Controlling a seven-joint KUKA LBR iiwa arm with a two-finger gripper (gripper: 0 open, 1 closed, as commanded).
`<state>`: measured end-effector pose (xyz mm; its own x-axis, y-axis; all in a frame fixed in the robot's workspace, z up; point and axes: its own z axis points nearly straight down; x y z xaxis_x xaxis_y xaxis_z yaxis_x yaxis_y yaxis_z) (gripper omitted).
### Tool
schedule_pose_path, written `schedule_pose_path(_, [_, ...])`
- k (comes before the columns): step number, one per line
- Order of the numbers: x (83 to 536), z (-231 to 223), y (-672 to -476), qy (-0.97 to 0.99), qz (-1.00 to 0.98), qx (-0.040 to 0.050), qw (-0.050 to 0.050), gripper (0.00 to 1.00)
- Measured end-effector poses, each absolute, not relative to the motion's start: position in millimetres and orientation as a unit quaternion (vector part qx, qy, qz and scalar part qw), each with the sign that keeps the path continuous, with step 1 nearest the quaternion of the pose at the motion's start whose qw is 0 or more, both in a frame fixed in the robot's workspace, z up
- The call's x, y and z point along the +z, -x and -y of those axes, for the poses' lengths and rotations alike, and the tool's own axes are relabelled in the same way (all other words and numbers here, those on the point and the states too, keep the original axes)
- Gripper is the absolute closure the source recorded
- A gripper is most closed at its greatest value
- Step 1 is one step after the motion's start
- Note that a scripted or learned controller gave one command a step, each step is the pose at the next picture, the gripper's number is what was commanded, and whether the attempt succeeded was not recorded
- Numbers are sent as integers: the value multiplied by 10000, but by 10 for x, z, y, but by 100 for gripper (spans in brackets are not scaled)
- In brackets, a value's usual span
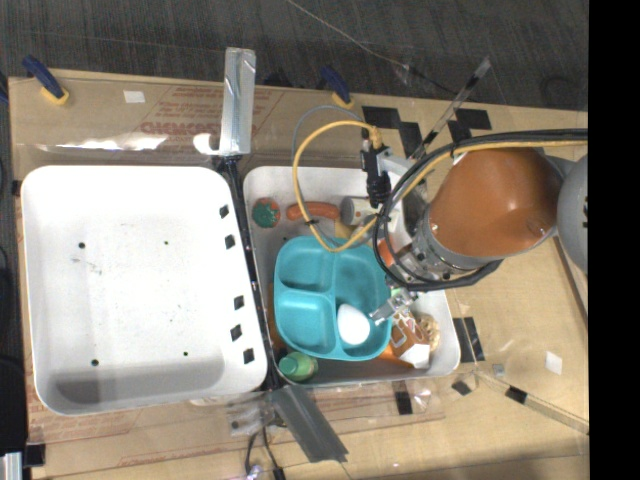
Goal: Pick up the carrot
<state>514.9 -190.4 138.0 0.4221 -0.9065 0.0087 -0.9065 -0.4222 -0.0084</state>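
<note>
Two white bins sit on my bench. By the right bin's [300,176] far wall lies the carrot [314,211], not yet lifted. My gripper [392,308] hangs over the teal tray's [312,298] right edge; grip state unclear.

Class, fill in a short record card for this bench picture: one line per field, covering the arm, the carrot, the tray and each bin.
arm: reaches in from the right, its orange band above the right bin
gripper: low over the tray's right edge
carrot: lying near the right bin's far wall, not held
tray: teal, divided, with a white egg-like item in one compartment
left bin: white, shallow
</note>
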Motion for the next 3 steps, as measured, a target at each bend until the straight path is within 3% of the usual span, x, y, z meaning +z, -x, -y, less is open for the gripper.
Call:
schedule_pose_path(1, [1713, 1866, -5915, 8544, -5196, -5, 11, 100])
schedule_pose_path(2, [2244, 1934, -5387, 9449, -3274, -41, 20, 100])
schedule_pose_path(3, [2259, 1900, -5822, 9815, -1914, 4, 28, 100])
